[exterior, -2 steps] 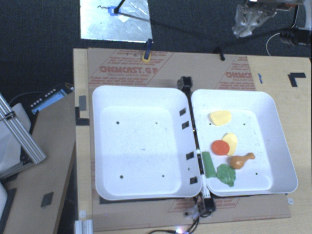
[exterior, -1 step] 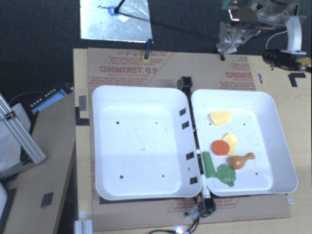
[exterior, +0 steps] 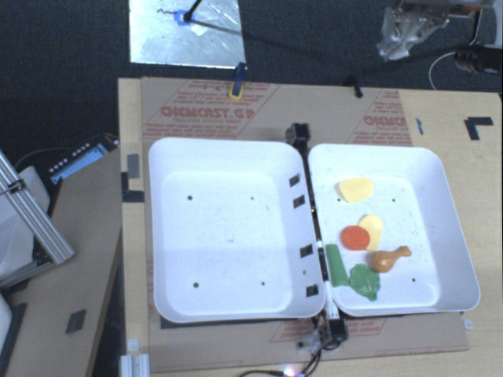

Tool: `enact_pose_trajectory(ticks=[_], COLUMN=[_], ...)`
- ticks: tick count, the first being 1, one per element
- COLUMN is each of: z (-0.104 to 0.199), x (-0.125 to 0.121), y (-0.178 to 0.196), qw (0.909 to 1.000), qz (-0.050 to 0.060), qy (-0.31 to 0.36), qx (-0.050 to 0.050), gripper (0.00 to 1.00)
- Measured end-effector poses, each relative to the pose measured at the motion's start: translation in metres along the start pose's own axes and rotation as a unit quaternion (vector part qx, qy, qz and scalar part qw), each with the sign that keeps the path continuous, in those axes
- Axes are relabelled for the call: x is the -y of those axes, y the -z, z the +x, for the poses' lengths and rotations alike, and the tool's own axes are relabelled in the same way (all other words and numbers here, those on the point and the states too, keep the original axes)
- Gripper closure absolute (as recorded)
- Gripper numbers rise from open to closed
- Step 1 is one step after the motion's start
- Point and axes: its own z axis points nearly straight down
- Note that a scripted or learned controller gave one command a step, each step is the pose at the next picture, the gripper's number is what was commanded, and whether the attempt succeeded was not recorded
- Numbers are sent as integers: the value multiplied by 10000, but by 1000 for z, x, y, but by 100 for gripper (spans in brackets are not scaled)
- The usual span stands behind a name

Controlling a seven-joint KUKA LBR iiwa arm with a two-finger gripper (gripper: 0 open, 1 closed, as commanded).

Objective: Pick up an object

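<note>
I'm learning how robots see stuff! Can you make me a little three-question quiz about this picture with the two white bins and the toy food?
1. True or false: the toy food all lies in the right bin.
2. Which touches the red tomato slice? A) the drumstick B) the pale yellow slice C) the green strip
3. Fill in: the gripper is at the top right of the view, beyond the bench and not over either ____.

Key
1. True. The yellow piece and the green leafy piece are there too.
2. B; the tomato slice overlaps it.
3. bin
</note>
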Motion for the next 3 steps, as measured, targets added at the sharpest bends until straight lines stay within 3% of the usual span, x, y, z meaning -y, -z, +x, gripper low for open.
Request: enact_pose_trajectory(ticks=[1,2,3], z=[-3,38,-63], x=[1,43,1], y=[52,44,18], qw=[10000,10000,10000], qz=[-16,18,26], qy=[24,48,-26], qx=[-8,-19,7], gripper=[100,100,100])
